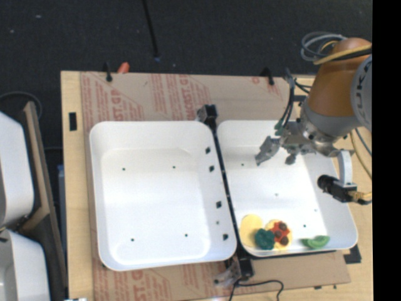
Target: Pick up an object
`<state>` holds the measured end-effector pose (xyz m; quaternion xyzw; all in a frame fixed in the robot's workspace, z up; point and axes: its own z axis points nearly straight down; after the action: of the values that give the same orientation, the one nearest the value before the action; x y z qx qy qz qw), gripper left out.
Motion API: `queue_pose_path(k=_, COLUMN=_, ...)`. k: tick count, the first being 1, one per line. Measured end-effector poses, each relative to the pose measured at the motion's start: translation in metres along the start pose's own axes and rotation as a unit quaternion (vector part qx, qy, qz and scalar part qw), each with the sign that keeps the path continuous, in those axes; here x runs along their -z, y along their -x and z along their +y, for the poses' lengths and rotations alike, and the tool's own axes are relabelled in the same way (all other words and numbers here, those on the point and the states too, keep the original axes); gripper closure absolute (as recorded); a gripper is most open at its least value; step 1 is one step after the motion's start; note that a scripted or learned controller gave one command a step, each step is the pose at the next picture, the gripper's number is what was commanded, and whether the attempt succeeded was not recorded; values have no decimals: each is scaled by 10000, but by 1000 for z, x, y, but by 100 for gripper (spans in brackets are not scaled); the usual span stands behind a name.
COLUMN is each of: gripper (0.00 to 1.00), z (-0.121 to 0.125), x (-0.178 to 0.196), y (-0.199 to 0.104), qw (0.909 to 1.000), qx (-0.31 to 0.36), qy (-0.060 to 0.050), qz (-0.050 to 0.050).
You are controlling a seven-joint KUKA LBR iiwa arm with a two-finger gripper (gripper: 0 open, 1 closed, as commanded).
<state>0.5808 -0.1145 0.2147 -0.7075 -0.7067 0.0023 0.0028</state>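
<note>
**A:** What do you see at the left side of the bench?

**B:** At the left is the left bin [156,193], white and shallow. It stands on a brown cardboard sheet [156,96] with red print. Between the two bins runs a black divider strip [218,177], from the far side to the near side.

**A:** And after the strip?

**B:** There is the right bin [276,187]. The objects all lie at its near edge, close together. From the left: a yellow round piece [250,222], then a dark green object [264,239] just beside it, touching it as far as I can tell. Next is a small object with red and dark colours [281,231], on a yellow ground. A little apart, in the near right corner, lies a light green object [317,241].

**A:** Where is the gripper?

**B:** The gripper [279,152] is above the far part of the right bin, well apart from the objects. Its two fingers are spread apart, and nothing is between them. One finger [266,151] points toward the divider strip.

**A:** And the arm?

**B:** The arm [338,86] comes from the right, with the orange band above the wrist.
</note>
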Motion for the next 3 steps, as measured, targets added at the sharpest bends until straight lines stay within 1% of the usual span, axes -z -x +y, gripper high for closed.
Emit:
queue_pose_path(k=1, gripper=0, z=2, x=4, y=0, qw=10000, qx=3, qy=40, qz=-3)
queue_pose_path(k=2, gripper=0, z=-1, x=-45, y=10, qw=10000, qx=-1, qy=20, qz=-4)
queue_pose_path(k=3, gripper=0, z=1, x=-93, y=2, qw=10000, qx=4, qy=21, qz=-2)
